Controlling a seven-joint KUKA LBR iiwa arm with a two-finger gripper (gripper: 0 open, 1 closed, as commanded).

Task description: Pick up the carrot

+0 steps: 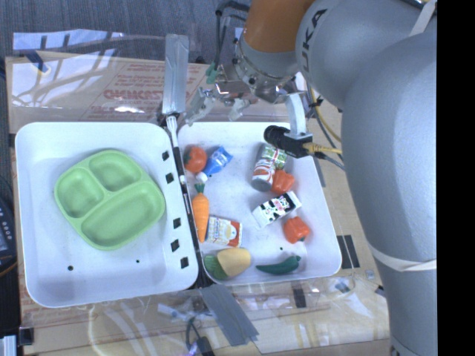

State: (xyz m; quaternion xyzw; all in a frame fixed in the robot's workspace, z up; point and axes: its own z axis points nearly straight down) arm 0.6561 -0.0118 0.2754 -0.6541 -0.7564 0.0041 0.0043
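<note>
The carrot (200, 211) lies in the right bin (326, 232), hard against that bin's nine-o'clock wall, just beside the divider between the two bins. Its long axis runs nearly twelve to six: the pale green stub of a top points to twelve, toward a small tomato (196, 158), and the orange body tapers to a tip at six, ending just above a green and yellow piece (228, 262) in the bin's corner. A flat packet (223, 231) touches or nearly touches its lower three-o'clock side. It looks like a moulded toy, so I judge it light, stiff and rather smooth; it should neither crush nor bend, but it may roll or squirt out of a grip set off centre. The best hold is probably across the thick upper half of the body, jaws closing along the nine-to-three line, though the wall at nine leaves little room for a finger on that side, and the packet crowds the other lower down. The gripper (223, 95) hangs above the bin's twelve-o'clock rim, well apart from the carrot, beneath the arm's orange band (278, 10). Whether the pincer is apart or together I cannot tell, as its metal parts blur together there. The left bin (44, 273) holds a green tray (110, 197).
</note>
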